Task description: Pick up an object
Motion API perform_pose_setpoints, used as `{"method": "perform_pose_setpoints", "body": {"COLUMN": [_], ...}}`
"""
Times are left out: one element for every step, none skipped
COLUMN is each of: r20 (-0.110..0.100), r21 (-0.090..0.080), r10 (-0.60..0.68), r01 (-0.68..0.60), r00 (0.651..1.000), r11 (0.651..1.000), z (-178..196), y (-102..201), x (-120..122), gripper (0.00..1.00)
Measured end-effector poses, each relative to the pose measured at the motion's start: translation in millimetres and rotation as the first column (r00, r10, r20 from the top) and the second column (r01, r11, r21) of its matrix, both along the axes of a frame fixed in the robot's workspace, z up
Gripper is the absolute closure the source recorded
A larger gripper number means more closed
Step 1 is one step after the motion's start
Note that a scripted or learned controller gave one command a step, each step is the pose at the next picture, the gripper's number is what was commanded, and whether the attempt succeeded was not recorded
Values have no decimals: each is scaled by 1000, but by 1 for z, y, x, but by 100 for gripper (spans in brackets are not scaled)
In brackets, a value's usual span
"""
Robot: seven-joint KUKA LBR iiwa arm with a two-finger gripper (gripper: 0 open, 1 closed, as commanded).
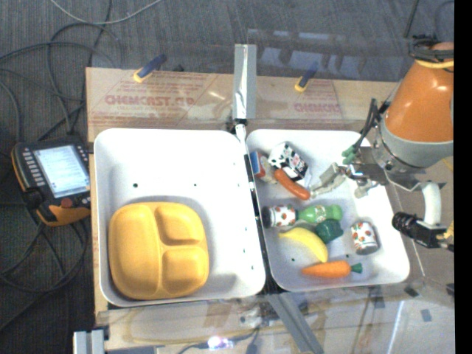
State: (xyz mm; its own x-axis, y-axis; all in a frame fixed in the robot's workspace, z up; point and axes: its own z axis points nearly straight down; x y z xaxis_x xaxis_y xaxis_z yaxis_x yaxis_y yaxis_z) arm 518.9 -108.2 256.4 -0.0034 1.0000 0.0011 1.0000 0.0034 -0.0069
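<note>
Now the pincer [330,177], jaws apart and holding nothing, hangs just beside the sausage [292,185]; best center over it before closing.

We see a dark grey carpet [88,43] across the top of the view, well left of the gripper [328,179] and above it, with thin cables [66,32] looping over it. A brown board [169,98] with faded red lettering lies beyond the gripper, and 2 blue-and-yellow clamps [150,67] grip its far edge. A metal post [244,83] stands up and to the left of the gripper. Far left of it, a pendant [51,177] with a lit screen rests on the carpet. Light is even, with soft shadows.
</note>
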Motion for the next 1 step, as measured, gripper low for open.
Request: {"method": "perform_pose_setpoints", "body": {"r20": [0], "r21": [-1], "r10": [-59], "r01": [59], "r00": [998], "r11": [998], "z": [-85], "y": [-26], "x": [24], "gripper": [0]}}
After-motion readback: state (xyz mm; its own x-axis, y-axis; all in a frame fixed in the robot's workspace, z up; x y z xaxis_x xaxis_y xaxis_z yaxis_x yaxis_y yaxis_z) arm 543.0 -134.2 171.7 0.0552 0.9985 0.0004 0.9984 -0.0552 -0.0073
